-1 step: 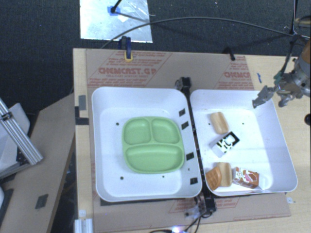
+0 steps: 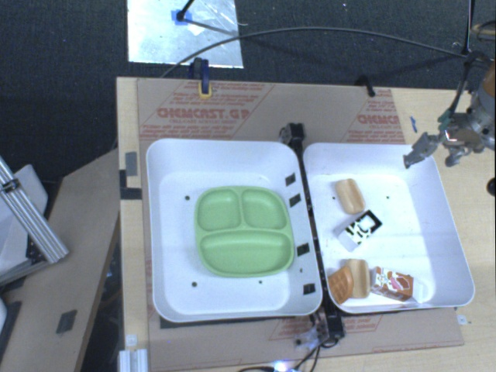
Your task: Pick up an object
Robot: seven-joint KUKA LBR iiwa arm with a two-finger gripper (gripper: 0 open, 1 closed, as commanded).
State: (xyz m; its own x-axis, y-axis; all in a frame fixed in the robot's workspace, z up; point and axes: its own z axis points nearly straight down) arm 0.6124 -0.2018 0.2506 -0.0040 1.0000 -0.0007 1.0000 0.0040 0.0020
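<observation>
The counter is carrying two shallow white bins side by side. The left bin is holding a green divided plate, lying flat near its middle. The right bin is holding the small things that could be picked: a tan bread roll toward the back, a black-and-white packet just in front of it, a toast-coloured piece at the front left corner, and a brown and white wrapper lying just beside that piece.

The arm is reaching in from the right, and its claw is hovering over the back right corner of the right bin, well apart from all four items. Whether its tips are spread or closed I cannot tell at this size and blur; nothing is visibly sitting between them.

Judging from this, the pick is not yet done: everything is lying on the bin floor, so choosing a target, descending, closing and lifting all appear to be remaining.
</observation>
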